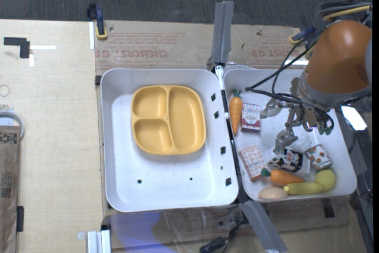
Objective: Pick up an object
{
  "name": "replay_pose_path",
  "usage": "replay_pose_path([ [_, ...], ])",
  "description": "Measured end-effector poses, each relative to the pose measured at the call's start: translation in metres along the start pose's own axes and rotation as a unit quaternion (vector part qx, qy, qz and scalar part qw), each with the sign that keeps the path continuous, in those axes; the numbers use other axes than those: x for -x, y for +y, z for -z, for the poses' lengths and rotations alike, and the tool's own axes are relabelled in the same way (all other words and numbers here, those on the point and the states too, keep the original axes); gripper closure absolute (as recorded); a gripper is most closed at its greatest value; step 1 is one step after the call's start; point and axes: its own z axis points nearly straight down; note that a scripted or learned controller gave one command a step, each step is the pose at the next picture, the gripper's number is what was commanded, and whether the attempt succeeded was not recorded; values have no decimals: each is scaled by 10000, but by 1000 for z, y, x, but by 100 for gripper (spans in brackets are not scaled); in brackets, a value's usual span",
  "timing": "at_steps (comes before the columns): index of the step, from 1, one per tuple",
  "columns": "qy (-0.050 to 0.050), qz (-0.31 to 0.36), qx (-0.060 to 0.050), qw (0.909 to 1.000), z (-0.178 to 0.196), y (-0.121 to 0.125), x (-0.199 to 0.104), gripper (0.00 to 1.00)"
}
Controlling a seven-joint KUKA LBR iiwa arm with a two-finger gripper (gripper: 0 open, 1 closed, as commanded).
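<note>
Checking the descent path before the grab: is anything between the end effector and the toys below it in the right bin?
Nothing visible blocks it. The end effector hangs right above the black-and-white toy, with the orange carrot and yellow banana crowded beside it near the right bin front wall.

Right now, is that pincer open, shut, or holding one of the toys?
Pincer: hanging over the right bin among the toy food; whether it is open, shut or gripping anything cannot be told.
</note>
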Motion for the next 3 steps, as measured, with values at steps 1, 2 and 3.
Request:
replay_pose_path([
  [1,-90,2190,-56,9757,-36,-105,-43,0],
  [2,-23,3554,-8,9347,-15,-116,39,0],
  [3,-57,3529,-8,9357,-4,-115,41,100],
])
